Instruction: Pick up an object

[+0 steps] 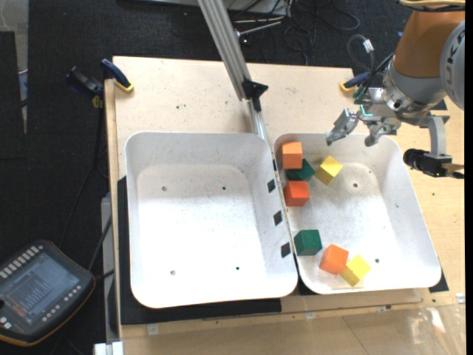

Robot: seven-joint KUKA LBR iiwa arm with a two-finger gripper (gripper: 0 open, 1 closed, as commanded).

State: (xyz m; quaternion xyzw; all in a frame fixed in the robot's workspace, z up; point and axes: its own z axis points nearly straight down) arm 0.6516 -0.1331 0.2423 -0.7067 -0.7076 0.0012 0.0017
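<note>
My gripper [360, 129] hangs over the far rim of the right bin [414, 198], its two fingers spread apart with nothing between them. One finger [341, 130] points down-left toward the bin's back wall, the other [375, 132] sits just to its right. My wrist and orange band [429, 32] rise behind it toward the upper right corner.

Nearest to my fingers is a yellow cube [329, 169], lying on the bin floor a little below and left of the gripper, apart from it. Left of that, against the bin's left wall, three blocks crowd together: an orange block [293, 155] at the top, a dark green block [301, 172] tucked just under it, and a red-orange block [297, 193] below, touching or nearly touching the green one.

Further down, near the front of the bin, another green cube [307, 241] sits beside the left wall. Just to its right an orange cube [334, 259] and a second yellow block [355, 270] lie pressed together.

The left bin [148, 168] sits alongside, sharing the middle edge. A slanted metal rail [225, 39] runs from the top of the view down to where the bins meet. A tablet [37, 291] lies at the lower left, off the bench [185, 87].
</note>
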